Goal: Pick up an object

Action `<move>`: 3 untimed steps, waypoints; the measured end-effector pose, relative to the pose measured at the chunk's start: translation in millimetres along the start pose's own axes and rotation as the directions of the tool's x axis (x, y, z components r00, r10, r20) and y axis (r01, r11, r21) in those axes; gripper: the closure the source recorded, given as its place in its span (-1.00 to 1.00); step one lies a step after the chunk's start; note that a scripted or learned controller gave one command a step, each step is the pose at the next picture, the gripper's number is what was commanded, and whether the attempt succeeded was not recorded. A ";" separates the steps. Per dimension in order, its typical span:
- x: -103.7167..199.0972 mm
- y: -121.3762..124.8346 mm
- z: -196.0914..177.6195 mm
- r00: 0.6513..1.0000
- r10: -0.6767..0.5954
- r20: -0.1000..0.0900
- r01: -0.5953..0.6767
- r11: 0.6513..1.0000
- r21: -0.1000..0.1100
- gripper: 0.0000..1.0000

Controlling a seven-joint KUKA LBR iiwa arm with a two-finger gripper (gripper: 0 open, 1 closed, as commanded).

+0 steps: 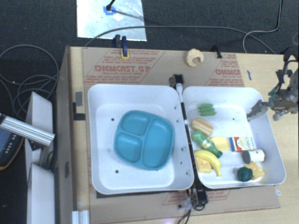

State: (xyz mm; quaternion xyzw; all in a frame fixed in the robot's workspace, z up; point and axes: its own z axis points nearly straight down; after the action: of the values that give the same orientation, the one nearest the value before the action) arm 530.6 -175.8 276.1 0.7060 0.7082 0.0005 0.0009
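Observation:
The right bin [268, 139] holds several toy foods: a green pea pod [206, 109], a bread roll [202, 125], a green bottle [205, 143], a yellow banana [211, 162], a white carton [242, 143] with red and blue print, a white cylinder [255, 156] and a broccoli piece [245, 173]. My gripper [265, 115] hangs over the bin's upper right rim. It is open with nothing between its fingers. It stands to the right of the pea pod and above the carton, apart from every toy.
The left bin [100, 125] carries a blue divided plate [144, 139]. A black clamp [177, 81] sits where the bins meet at the back. A beige lump [195, 57] lies on the cardboard behind the bins. Cables run across the dark floor.

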 end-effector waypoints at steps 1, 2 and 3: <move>-14.3 -41.1 143.8 1.000 0.002 0.000 -0.002 1.000 0.001 -1.00; -15.8 14.5 167.1 1.000 0.000 0.000 0.000 1.000 0.000 -1.00; -31.1 -14.5 77.0 1.000 0.002 0.001 -0.002 1.000 -0.002 -1.00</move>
State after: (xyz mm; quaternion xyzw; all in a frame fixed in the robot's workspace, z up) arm 516.3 -207.1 199.2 0.7067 0.7075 0.0007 0.0022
